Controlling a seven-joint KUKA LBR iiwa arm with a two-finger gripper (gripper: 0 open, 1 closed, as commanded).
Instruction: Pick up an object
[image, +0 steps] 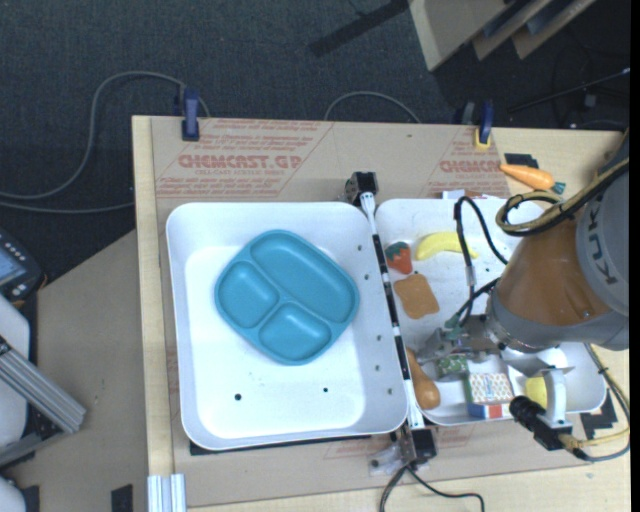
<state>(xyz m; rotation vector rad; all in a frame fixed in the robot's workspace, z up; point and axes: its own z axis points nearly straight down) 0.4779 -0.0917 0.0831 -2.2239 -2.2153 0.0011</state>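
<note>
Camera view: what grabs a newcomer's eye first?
The blue divided plate, lying alone in the left bin. Next the grey-and-orange arm, reaching in from the right over the right bin and covering much of it. Beside it lies small clutter: a banana at the far end, a brown slice below it and a striped box near the front.

Blue divided plate (287, 295) in white bin (190, 300); yellow banana (440, 245), brown slab (415, 296), orange carrot (529, 177).
</note>
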